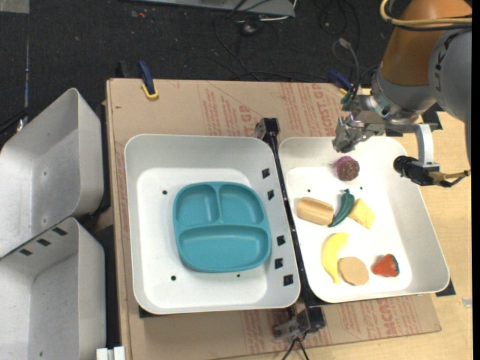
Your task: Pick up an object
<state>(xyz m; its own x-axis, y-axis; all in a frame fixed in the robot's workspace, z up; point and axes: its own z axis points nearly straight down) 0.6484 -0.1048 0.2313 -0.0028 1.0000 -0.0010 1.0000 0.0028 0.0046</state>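
The gripper (347, 142) hangs over the right bin (427, 223) at its 12 o'clock edge; I cannot tell the state of the fingers. Just below it lies a dark purple ball (347, 169), not held. Toward 6 o'clock lie a bread roll (315, 210), a banana (332, 253) and a strawberry (385, 265). The left bin (150, 201) holds a teal plate (222, 226).

Lying loose in right bin (420, 201): 1 dark purple round fruit (347, 169) at far end, 1 tan bread roll (314, 210), 1 green pepper (343, 208), 1 yellow wedge (363, 214), 1 banana (333, 254), 1 tan disc (353, 271), 1 strawberry (385, 265).
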